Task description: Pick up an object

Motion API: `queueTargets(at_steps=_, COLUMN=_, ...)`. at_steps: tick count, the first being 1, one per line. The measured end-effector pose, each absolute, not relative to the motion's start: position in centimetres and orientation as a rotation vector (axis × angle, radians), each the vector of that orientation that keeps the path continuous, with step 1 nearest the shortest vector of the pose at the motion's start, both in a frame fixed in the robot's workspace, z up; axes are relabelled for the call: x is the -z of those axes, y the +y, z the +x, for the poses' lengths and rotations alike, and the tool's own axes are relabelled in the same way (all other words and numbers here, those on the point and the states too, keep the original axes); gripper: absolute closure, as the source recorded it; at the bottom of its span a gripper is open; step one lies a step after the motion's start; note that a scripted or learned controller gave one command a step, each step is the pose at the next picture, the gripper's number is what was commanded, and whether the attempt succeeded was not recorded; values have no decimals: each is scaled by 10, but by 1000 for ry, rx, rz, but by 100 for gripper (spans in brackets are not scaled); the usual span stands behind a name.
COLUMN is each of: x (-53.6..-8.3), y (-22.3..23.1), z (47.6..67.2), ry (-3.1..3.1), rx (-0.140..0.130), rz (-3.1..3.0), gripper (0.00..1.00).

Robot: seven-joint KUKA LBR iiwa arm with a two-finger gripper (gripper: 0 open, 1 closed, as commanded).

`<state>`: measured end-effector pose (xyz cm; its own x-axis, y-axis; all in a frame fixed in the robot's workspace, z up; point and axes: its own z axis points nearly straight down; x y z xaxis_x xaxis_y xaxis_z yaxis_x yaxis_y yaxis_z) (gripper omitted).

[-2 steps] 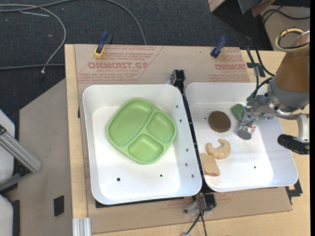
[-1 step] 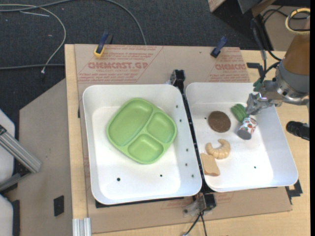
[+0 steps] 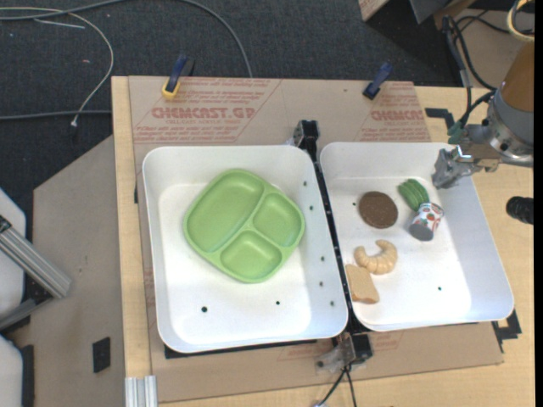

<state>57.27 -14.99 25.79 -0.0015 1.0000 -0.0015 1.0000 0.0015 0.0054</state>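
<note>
Right bin [image 3: 475, 278]: brown disc [image 3: 377, 209] centre; green piece [image 3: 414, 193] 2 o'clock; can [image 3: 426, 221] 4 o'clock; croissant [image 3: 378, 257], tan wedge [image 3: 363, 285] 7 o'clock.

dark carpet floor [image 3: 254, 24] with loose cables [image 3: 102, 32]; a cardboard sheet [image 3: 254, 104] covers the bench.

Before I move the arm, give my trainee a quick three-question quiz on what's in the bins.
1. True or false: the green divided plate lies in the left bin.
2. Which item in the right bin lies nearest the gripper: A) croissant, B) green pickle-like item, C) brown round patty?
3. What lies just below the croissant in the camera view?

Key: 1 true. 2 B. 3 A tan bread-like piece.
</note>
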Motion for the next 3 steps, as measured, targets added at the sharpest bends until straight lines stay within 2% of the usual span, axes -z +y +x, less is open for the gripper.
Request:
queueTargets(at_steps=1, x=-253, y=-89, z=565, ry=2232, rx=-1, rz=2217, gripper=100)
queueTargets(at_steps=3, x=-221, y=17, z=530, ry=2233, rx=2, rz=2219, gripper=100)
